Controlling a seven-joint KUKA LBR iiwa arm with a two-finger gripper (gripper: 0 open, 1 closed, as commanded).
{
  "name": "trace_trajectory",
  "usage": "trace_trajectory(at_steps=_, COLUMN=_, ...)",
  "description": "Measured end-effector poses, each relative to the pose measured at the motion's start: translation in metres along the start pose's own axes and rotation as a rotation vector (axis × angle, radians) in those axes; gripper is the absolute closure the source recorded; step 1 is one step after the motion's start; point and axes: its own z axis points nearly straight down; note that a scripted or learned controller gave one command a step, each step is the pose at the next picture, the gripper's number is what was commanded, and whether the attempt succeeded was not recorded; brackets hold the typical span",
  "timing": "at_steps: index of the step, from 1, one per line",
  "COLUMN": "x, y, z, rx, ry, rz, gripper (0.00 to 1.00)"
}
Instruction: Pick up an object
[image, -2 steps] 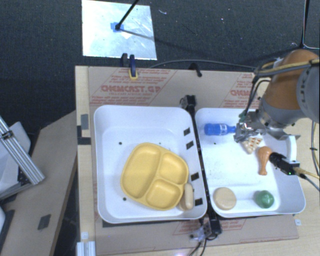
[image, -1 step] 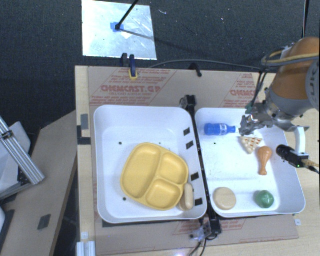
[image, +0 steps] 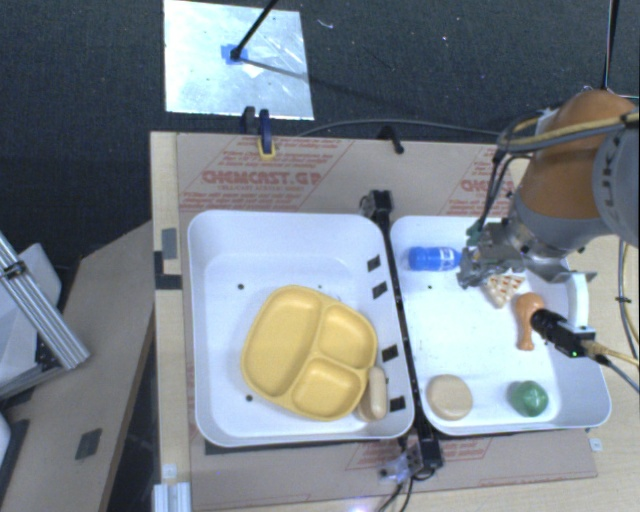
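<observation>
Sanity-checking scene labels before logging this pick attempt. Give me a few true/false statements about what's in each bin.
1. The yellow divided plate lies in the left bin. True.
2. The blue bottle stands upright in the left bin. False: it lies on its side in the right bin.
3. The green ball sits near the right bin's front right corner. True.
4. The gripper hovers over the yellow divided plate. False: it is over the right bin, beside the blue bottle.
5. The tan round piece rests on the plate. False: it lies in the right bin.
</observation>
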Motion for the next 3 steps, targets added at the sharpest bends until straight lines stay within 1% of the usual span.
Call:
trace_trajectory(at_steps=1, x=0.056, y=-0.015, z=-0.013, rx=-0.001, ry=0.002, rz=-0.002, gripper=1.0)
trace_trajectory(at_steps=2, x=0.108, y=-0.035, z=-0.003, rx=0.001, ry=0.001, rz=-0.002, gripper=1.0)
trace_trajectory(at_steps=3, x=0.16, y=-0.048, z=-0.005, rx=0.001, ry=0.002, rz=-0.003, gripper=1.0)
